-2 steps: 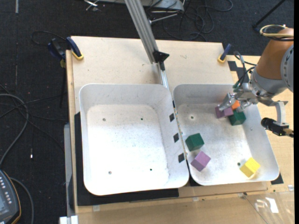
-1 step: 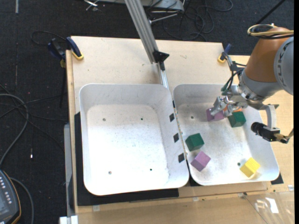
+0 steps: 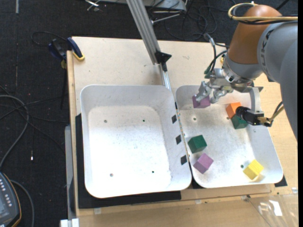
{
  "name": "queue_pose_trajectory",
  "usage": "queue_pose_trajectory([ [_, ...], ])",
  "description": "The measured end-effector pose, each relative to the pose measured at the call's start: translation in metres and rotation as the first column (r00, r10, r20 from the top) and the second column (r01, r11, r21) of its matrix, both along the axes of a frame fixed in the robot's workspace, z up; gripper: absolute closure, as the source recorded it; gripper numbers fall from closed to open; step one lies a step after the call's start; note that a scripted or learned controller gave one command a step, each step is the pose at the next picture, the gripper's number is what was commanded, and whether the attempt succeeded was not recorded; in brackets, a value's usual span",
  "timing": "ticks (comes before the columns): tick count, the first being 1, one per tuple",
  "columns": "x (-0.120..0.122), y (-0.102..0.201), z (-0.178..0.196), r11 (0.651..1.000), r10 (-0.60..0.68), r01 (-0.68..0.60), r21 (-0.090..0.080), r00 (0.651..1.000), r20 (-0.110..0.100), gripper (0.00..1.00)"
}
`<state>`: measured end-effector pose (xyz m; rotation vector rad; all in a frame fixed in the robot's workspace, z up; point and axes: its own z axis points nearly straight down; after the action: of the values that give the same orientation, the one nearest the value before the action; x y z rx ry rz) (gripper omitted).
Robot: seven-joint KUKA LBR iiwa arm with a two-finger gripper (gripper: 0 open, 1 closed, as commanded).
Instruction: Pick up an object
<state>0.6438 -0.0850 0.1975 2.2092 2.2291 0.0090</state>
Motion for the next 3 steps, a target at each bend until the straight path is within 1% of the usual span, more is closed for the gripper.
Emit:
queue_pose_trajectory([
  [1,-0.072,0.072,-0.002,1.0,-0.011,0.011,-0.004,1.0,-0.004,1.0],
  [2,-0.072,0.073,-0.002,1.0,-0.01,0.01,-0.002,1.0,-0.006,0.0],
  [3,-0.144,0.047,-0.003,1.0,-0.014,0.014,-0.002,1.0,-0.011,0.0],
])
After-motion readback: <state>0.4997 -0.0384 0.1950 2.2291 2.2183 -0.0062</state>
